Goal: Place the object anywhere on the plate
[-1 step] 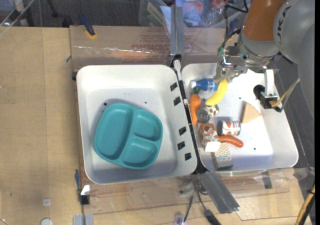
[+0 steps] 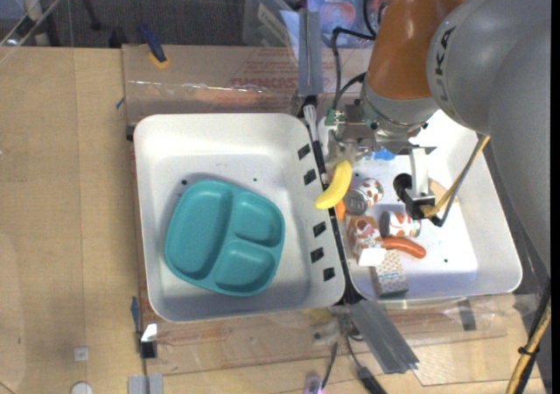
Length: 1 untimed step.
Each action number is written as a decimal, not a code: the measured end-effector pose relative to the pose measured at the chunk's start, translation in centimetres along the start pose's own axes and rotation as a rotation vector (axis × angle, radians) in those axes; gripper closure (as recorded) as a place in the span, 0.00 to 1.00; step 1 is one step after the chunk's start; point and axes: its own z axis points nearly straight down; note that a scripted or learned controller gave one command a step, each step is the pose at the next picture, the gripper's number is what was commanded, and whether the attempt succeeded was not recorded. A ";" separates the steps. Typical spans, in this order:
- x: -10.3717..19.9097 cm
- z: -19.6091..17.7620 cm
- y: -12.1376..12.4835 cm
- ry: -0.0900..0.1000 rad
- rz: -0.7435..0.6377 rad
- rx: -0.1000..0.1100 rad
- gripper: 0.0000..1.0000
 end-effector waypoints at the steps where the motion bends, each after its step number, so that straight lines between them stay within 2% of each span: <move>1: 2.7 2.0 -0.7 -0.012 -0.068 -0.022 1.00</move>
